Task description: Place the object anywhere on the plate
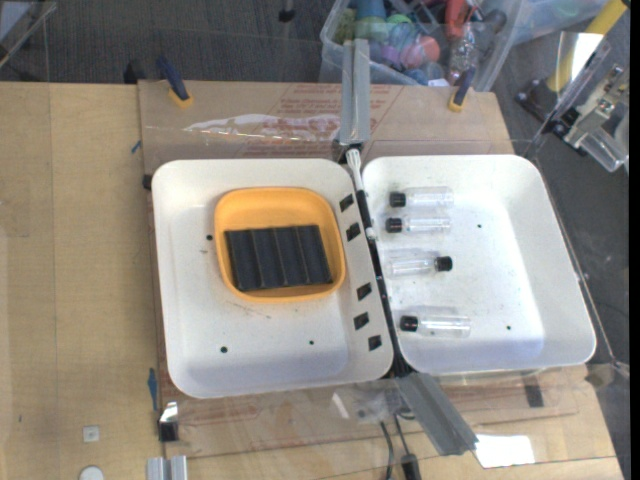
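An orange plate (275,202) was seen in the left bin (200,338), with a black ridged block (278,257) laid on it. Four clear vials (420,264) were lying apart in the right bin (520,268).

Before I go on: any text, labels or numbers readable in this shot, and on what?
None can be read.
Clear plastic sheet behind the bins: reddish print, too blurred to read.
White slip at the bench's front edge: no legible marks.
Four clear vials in the right bin: no labels visible.
Orange plate and its black ridged insert: no markings.
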Motion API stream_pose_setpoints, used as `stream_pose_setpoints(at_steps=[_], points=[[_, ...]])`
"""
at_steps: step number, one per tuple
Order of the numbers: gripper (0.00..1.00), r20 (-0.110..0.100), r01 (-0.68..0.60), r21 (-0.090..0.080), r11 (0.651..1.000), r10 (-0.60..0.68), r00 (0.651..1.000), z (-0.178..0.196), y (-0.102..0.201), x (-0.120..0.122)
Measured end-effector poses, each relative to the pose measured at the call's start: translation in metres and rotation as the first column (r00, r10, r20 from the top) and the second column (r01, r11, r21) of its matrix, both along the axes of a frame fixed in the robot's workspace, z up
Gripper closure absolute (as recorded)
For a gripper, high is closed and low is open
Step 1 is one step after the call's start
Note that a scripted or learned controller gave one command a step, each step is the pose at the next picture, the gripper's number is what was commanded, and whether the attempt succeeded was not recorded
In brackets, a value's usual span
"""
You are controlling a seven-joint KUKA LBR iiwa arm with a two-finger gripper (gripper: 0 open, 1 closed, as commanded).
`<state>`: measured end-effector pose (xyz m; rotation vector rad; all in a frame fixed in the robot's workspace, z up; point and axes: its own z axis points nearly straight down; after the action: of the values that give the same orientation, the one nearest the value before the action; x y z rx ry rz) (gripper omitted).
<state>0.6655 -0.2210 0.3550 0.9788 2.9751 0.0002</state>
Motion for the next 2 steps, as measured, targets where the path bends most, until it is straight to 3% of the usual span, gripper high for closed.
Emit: stream_pose_setpoints(at_steps=[1,2], points=[[1.0,0.001,-0.277,-0.002,0.961,0.277,0.961,0.0821,-0.0007,-0.0093],[1.0,0.0,-0.564,-0.004,0.826,0.564,0.826,0.0817,-0.0004,-0.0046]])
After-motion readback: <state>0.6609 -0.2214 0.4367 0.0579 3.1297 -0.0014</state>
